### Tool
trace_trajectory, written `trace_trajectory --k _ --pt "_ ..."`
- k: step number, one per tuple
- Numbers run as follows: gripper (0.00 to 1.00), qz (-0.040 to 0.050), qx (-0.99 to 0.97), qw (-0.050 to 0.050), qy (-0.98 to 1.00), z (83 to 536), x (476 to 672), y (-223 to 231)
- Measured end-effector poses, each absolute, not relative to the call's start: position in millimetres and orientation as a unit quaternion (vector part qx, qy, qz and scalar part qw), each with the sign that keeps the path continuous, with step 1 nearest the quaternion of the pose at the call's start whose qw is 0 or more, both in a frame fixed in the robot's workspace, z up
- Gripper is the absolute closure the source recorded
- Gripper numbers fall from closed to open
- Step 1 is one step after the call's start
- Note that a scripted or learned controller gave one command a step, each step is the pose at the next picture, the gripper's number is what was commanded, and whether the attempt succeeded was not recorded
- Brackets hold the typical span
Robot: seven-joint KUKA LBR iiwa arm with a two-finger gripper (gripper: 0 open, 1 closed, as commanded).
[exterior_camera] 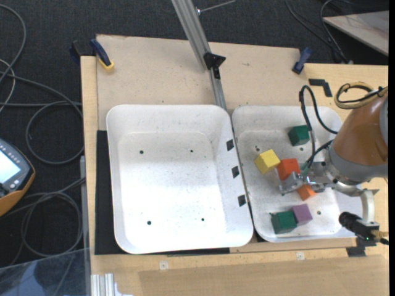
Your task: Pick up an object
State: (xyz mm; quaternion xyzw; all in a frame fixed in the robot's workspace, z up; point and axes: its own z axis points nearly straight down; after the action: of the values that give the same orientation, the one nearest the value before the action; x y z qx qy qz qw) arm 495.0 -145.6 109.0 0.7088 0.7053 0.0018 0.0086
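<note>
The right bin (321, 227) holds several small blocks. A yellow cube (268, 161) lies left of centre, with a red-orange block (287, 168) touching its right side. A smaller orange block (306, 193) sits just below my gripper (300, 181), which is low in the bin between the two orange pieces. Whether it grips either one is hidden by the wrist. A dark green block (299, 135) rests near the bin's far side. Another green block (284, 221) and a purple block (302, 213) lie side by side at the near edge.
The left bin (117, 165) stands beside the right one, with a shared rim (237, 171) carrying black clips. The grey arm (364, 147) and its cables (311, 113) cover the right bin's right side. A metal pole (197, 36) rises behind the bins.
</note>
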Motion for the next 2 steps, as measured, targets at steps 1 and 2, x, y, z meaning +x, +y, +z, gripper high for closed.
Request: trace_trajectory --k 1,2 --pt "1.00 0.0037 0.708 0.010 0.706 121 496.6 -145" --pt "1.00 0.0015 0.706 0.002 0.708 165 503.1 -143"
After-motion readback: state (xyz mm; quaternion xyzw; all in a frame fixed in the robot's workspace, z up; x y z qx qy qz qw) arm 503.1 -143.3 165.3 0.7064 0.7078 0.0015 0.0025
